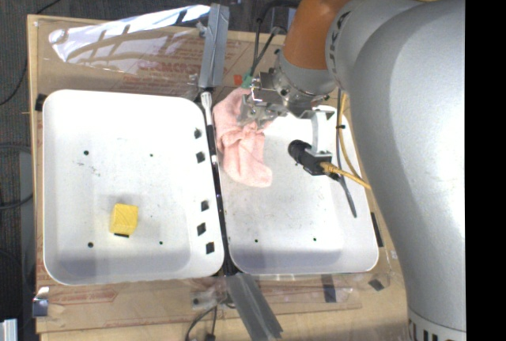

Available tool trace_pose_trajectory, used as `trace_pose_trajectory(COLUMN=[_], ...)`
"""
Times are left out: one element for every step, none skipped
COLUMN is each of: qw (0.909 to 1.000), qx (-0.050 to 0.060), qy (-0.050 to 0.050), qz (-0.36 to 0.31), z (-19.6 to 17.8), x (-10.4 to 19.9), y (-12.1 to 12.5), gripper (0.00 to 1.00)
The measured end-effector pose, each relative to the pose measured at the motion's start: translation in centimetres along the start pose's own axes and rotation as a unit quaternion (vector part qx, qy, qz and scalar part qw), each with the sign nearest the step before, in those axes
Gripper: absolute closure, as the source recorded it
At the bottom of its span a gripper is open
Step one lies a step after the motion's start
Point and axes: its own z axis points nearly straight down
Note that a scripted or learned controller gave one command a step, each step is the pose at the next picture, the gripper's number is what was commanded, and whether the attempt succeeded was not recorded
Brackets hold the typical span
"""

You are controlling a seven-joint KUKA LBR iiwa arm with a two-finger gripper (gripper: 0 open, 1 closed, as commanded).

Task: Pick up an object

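Here the gripper (257, 106) sits on the one pink cloth (243, 143) in the right bin (316, 252); its state I cannot tell. One yellow block (124, 219) lies in the left bin (71, 110).

Bench (118, 62) under two white bins (118, 173)

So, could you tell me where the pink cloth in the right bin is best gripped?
Probably the bunched lower lobe of the pink cloth, taken from straight above: its raised folds give the fingers something to pinch, whereas its upper end lies under the gripper, close to the right bin wall.
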Motion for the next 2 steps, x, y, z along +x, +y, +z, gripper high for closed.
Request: trace_pose_trajectory(qw=[1.0000,1.0000], qx=[0.000,0.000], qy=[0.000,0.000], qz=[0.000,0.000], z=[0.01,0.01], x=[0.02,0.02], y=[0.00,0.00], gripper=[0.00,0.00])
